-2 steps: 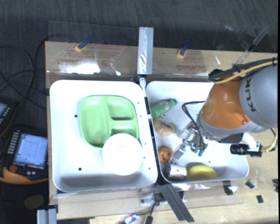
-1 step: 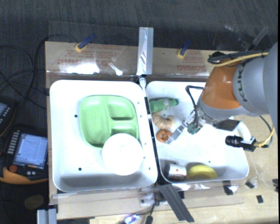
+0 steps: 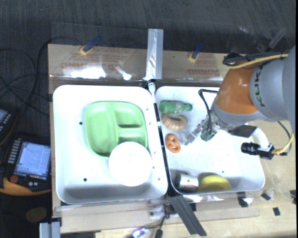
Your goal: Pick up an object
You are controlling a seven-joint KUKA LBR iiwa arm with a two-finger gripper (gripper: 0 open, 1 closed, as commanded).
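Two white bins, side by side. Right bin [image 3: 248,157]: green bottle [image 3: 175,106], shell-like pastry [image 3: 175,121], pretzel [image 3: 172,143] crowd its left wall; can [image 3: 187,182], yellow fruit [image 3: 214,183] near edge. Gripper [image 3: 191,137] hovers just right of the pretzel, fingers slightly parted, holding nothing, likely lining up a pick. Left bin: green tray [image 3: 109,123], white disc [image 3: 130,162].
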